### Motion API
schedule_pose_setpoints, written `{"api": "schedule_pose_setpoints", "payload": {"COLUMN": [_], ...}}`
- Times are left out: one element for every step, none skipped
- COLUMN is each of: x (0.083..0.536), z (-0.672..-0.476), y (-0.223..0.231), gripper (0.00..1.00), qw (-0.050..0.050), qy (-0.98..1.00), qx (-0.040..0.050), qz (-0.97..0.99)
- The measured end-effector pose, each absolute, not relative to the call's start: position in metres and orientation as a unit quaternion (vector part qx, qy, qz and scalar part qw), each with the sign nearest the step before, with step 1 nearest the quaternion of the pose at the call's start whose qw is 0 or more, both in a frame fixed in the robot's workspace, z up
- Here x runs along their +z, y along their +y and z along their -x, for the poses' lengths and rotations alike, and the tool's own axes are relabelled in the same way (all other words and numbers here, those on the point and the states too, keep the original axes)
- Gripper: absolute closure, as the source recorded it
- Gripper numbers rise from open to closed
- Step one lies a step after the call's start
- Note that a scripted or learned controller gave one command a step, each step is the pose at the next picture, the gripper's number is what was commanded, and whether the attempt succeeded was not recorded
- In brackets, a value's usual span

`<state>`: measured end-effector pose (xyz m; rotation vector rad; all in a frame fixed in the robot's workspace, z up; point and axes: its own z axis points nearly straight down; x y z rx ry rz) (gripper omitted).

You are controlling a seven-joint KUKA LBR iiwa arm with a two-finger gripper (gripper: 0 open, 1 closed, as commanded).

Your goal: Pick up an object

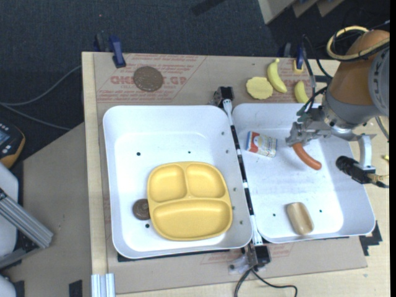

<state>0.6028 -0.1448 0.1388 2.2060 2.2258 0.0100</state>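
Note:
In the right bin [346, 218] lie three objects: an orange-red sausage [307, 156], a small white, red and blue can [261, 144] on its side, and a tan bread-like piece [299, 218] near the front. My gripper [302, 134] hangs low over the back of this bin, right at the sausage's upper left end. The can lies a little to its left, apart from it. Whether the gripper touches the sausage cannot be made out.
The left bin [124, 135] holds a yellow divided plate [187, 200] and a brown disc [140, 209] beside it. Behind the bins on the bench lie a brown round piece [147, 78], a yellow slice [260, 87] and two toy bananas [277, 76]. Cables run along the right side.

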Motion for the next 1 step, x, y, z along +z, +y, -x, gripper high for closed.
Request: {"api": "schedule_pose_setpoints", "payload": {"x": [0.2049], "z": [-0.5822], "y": [-0.0829], "gripper": [1.0], "qw": [0.002], "qy": [0.709], "qx": [0.0029], "qz": [-0.705]}}
